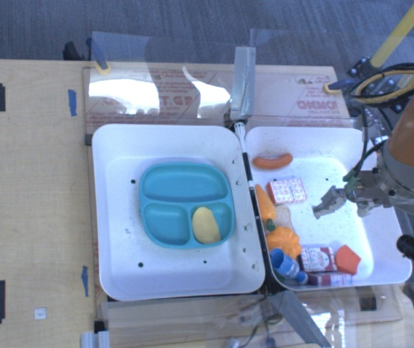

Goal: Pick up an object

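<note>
My gripper (pixel 328 203) hangs over the middle of the right bin (pixel 352 151), reaching in from the right, with nothing seen between its fingers. To its left lie a small red-and-white checked box (pixel 288 190), an orange piece (pixel 265 203) and another orange item (pixel 282 238). A sausage (pixel 272 161) rests near the bin's back. At the bin's front are a blue cup-like item (pixel 288 265), a red-labelled carton (pixel 317 257) and a red block (pixel 347 259).
The left bin (pixel 112 216) holds a blue divided plate (pixel 186 203) with a yellow lemon-like item (pixel 206 225) in its front right compartment. Clear plastic walls stand behind both bins. Cables and the arm's body crowd the right edge.
</note>
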